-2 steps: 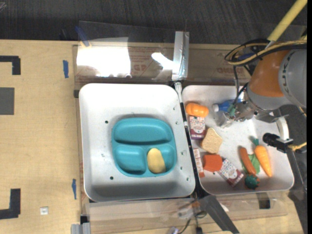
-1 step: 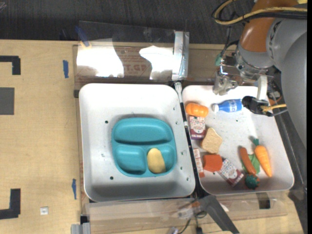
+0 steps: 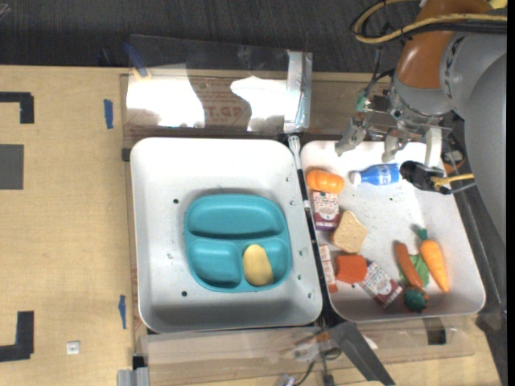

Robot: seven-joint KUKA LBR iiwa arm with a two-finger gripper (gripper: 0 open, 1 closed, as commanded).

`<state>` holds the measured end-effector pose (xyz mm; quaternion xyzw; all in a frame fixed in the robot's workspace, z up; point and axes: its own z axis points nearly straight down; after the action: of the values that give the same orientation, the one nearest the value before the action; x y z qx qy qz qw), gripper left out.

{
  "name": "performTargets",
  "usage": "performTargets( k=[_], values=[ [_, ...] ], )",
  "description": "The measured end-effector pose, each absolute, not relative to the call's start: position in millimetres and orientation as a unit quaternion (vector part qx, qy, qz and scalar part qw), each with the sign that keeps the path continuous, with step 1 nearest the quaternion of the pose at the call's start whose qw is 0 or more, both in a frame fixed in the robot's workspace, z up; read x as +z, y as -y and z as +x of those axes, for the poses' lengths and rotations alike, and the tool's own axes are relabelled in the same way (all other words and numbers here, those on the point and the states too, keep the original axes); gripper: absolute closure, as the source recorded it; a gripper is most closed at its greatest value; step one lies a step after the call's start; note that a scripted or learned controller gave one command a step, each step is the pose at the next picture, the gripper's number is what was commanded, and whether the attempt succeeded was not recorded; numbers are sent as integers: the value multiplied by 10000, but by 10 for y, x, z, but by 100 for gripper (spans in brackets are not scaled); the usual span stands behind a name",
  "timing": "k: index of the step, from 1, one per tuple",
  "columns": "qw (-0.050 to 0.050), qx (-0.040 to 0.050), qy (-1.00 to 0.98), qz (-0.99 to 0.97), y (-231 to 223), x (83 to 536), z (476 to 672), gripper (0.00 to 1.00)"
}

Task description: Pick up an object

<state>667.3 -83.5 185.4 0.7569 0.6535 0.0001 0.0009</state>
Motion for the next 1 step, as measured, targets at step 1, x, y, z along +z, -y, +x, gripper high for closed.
performTargets(
  k=[1],
  values=[
    [38, 30, -6661, 7458, 1139, 1025, 6653, 0]
  ],
)
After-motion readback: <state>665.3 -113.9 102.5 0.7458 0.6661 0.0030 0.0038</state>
